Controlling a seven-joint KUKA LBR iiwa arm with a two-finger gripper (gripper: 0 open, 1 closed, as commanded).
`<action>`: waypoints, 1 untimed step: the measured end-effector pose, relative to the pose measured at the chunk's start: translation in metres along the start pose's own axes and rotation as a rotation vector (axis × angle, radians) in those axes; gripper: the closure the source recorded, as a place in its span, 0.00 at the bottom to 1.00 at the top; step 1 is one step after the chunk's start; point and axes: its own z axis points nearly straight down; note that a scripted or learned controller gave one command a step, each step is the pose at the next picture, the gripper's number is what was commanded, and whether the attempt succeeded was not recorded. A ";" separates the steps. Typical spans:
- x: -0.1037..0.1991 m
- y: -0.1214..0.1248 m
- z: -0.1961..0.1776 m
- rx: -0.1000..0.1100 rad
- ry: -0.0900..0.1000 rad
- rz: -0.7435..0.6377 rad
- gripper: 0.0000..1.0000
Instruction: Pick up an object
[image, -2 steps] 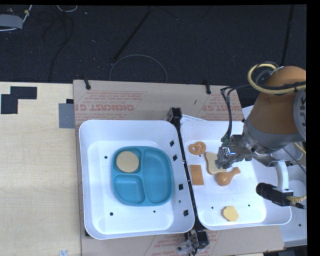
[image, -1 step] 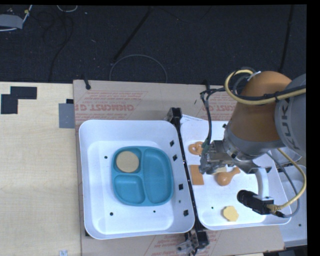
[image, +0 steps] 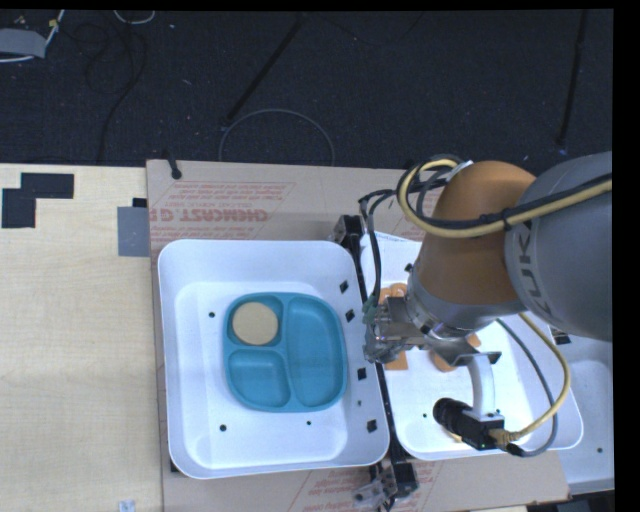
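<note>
A dark carpeted floor (image: 300, 80) with loose cables is lying beyond the pale wooden bench (image: 70, 350), and a brown cardboard sheet (image: 250, 200) with red print is sitting on the bench under both bins. The left shallow white plastic bin (image: 190, 440) is holding a blue divided plastic plate (image: 310, 350), which is lying flat near the bin's middle. A round tan disc (image: 254, 323) is resting in the plate's upper left compartment (the other compartments are showing bare blue).

The grey arm with its orange band (image: 480, 250) is reaching in from the right and hanging over the right shallow white bin (image: 540, 430), with its wrist sitting low at that bin's left side, close to the wall shared with the left bin. Small orange pieces (image: 398, 294) are peeping out from under the wrist in the right bin, mostly hidden, so their shape is not showing clearly.

The jaws are pointing down among those orange pieces, but the wrist is covering them, so I cannot tell how wide they are standing or whether anything is between them.
</note>
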 end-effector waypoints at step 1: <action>0.055 0.010 0.002 -0.002 -0.001 -0.001 1.00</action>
